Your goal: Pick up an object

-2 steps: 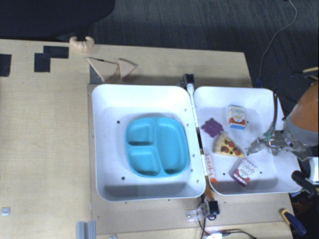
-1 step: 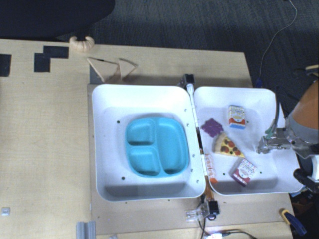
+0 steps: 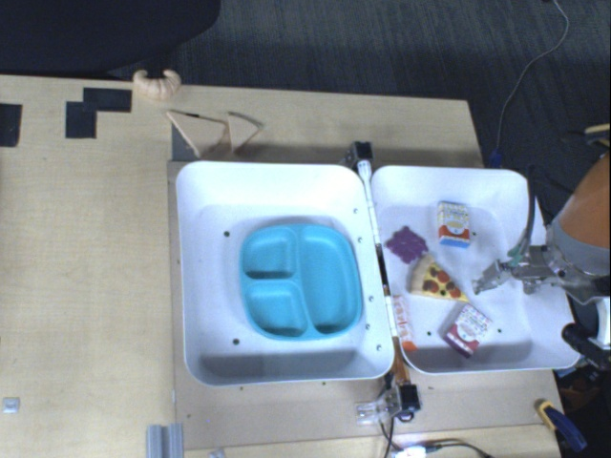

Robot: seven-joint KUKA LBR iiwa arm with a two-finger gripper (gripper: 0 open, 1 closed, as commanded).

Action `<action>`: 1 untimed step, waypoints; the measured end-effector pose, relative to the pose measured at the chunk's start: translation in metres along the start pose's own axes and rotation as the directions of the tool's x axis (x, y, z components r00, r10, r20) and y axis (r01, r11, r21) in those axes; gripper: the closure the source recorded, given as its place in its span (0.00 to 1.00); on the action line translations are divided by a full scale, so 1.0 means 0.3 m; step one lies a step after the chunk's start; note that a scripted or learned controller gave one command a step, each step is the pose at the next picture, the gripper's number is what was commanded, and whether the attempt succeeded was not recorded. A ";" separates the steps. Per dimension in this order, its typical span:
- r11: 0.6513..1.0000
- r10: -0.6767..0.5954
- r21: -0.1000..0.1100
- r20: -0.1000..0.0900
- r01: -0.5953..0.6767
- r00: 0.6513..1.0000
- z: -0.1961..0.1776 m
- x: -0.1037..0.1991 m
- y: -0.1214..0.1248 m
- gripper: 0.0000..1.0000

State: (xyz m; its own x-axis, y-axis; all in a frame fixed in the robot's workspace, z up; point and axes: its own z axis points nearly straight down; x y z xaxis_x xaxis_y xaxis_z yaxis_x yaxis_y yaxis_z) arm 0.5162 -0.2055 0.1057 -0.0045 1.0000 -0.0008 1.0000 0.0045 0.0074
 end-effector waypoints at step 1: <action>1.000 0.004 -0.003 0.003 -0.004 1.000 0.061 0.076 -0.089 0.00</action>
State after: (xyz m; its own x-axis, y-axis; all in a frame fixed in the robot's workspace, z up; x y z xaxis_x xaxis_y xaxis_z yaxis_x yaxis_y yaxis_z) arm 0.4895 -0.1828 0.0872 -0.0002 1.0000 -0.0043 0.9999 0.0002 0.0105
